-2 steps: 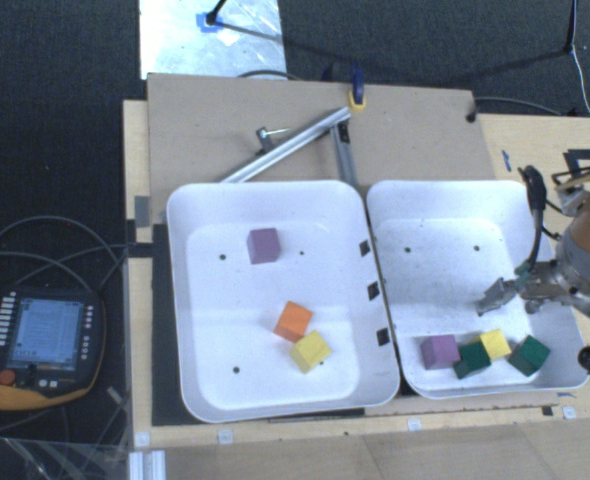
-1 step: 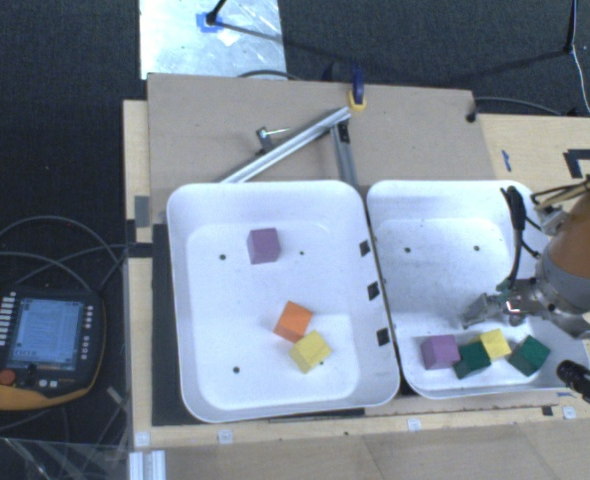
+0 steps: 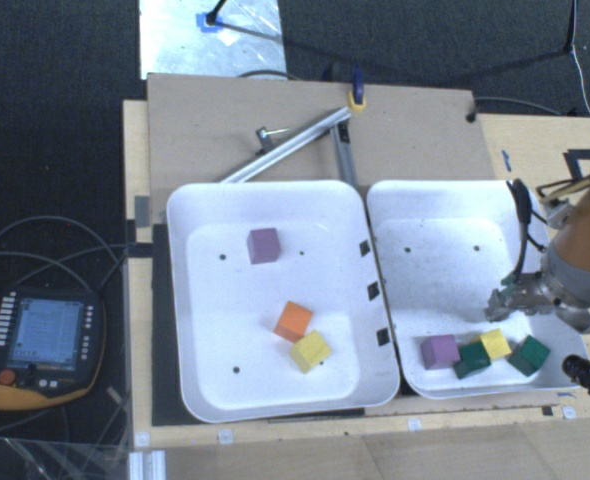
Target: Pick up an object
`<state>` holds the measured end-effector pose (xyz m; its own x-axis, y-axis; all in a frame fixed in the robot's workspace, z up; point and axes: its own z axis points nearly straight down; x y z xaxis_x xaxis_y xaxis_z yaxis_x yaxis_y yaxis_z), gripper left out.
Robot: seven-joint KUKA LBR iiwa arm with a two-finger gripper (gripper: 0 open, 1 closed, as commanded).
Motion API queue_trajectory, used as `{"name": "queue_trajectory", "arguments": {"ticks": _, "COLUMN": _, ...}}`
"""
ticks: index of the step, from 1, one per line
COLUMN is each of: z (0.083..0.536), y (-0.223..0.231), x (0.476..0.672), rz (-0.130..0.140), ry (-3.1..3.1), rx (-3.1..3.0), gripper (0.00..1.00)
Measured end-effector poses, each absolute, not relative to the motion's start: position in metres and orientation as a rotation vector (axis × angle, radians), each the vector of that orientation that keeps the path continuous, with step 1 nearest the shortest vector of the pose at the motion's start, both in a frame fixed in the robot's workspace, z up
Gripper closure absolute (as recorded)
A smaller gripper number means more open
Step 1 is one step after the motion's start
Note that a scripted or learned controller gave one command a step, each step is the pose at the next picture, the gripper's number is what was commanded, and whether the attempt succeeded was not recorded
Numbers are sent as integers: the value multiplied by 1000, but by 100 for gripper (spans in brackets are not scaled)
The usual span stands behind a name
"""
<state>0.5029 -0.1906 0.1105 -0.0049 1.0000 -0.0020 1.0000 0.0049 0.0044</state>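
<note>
Claw (image 3: 503,304) over the right part of the right bin (image 3: 445,193), on the worktop (image 3: 415,118). Just in front of the claw, along that bin's front wall: row of four cubes (image 3: 471,359), close together, running from the view's left of the claw to its right. Well to the view's left of the claw: left bin (image 3: 205,268), flush beside the right bin. Holds a lone cube (image 3: 263,245) towards its back and a pair of cubes (image 3: 293,320) nearer its front, level with the claw. Behind both bins, far from the claw: slanted rod (image 3: 285,148). Farthest left of the claw, off the worktop: pendant (image 3: 40,343).
</note>
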Motion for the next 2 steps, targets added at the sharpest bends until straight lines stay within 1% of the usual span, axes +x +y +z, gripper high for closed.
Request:
{"name": "queue_trajectory", "arguments": {"ticks": 1, "z": 175, "y": -191, "x": 502, "rz": 5, "ry": 2221, "rx": 2211, "gripper": 100}}
{"name": "queue_trajectory", "arguments": {"ticks": 2, "z": 229, "y": -192, "x": 505, "rz": 6, "ry": 2221, "rx": 2210, "gripper": 100}}
